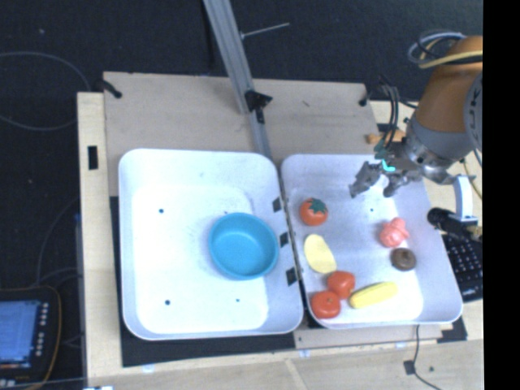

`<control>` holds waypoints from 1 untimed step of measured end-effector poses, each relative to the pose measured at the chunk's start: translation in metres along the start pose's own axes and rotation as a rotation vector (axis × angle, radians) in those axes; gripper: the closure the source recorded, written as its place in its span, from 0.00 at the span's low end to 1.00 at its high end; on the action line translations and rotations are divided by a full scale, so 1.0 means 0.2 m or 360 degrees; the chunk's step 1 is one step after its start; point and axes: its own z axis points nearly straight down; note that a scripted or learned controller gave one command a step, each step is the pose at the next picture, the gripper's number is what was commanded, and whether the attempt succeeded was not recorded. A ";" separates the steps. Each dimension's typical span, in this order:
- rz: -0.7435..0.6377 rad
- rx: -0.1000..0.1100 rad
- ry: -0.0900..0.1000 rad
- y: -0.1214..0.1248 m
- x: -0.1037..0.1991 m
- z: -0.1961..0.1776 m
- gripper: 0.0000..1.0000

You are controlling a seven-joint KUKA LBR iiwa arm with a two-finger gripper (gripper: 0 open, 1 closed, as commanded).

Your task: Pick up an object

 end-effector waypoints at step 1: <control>-0.0001 -0.0014 -0.0002 0.01 0.00 -0.02 0.00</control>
